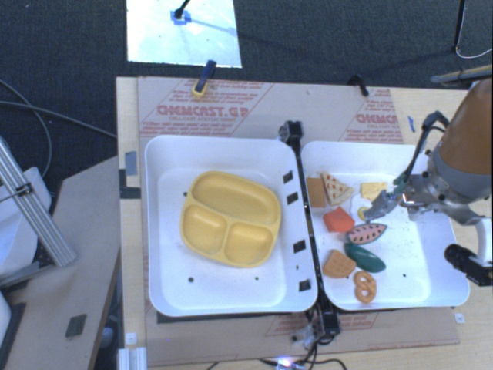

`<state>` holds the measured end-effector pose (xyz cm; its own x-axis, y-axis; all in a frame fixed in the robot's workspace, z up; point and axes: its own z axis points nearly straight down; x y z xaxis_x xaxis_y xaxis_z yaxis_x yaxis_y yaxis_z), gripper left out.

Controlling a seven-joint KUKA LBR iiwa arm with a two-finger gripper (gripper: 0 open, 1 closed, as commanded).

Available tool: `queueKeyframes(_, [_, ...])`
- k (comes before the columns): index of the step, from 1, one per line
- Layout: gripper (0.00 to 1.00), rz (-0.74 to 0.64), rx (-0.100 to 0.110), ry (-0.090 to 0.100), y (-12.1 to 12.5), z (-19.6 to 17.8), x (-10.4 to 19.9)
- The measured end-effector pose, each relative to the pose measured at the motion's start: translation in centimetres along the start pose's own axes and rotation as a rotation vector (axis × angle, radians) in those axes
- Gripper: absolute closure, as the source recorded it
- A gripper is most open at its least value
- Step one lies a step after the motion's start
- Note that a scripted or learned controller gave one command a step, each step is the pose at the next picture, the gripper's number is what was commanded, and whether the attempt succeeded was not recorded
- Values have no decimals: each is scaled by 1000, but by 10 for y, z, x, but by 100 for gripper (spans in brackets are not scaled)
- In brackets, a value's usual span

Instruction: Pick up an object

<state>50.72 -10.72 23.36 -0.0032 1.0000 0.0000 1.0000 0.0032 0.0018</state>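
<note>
The arm's gripper, its grip state impossible to tell, hovers in the right white bin near its middle, just above the red-and-green watermelon-slice toy, so the approach seems underway and the next move calls for a short descent.

**benchwatcher:** anyone able to read anything here? All I get is red print on the cardboard sheet lying under the two bins on the counter.

**kuka_fan:** same. The left block reads something like "CHEMCAST G P" in big red capitals, with a smaller line beneath it that's too blurry to make out. The print repeats on the right, just behind the right bin, and there it looks upside down or mirrored, can't read it properly.

**benchwatcher:** anything on the toys or the yellow tray?

**kuka_fan:** nope, no lettering I can read.
</note>
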Motion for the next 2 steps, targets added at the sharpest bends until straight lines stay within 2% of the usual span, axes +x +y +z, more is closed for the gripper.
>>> queueKeyframes(1, [0, 5, 7, 1, -21, 128, -28])
queueKeyframes(2, [100, 2, -2, 0, -18, 112, -27])
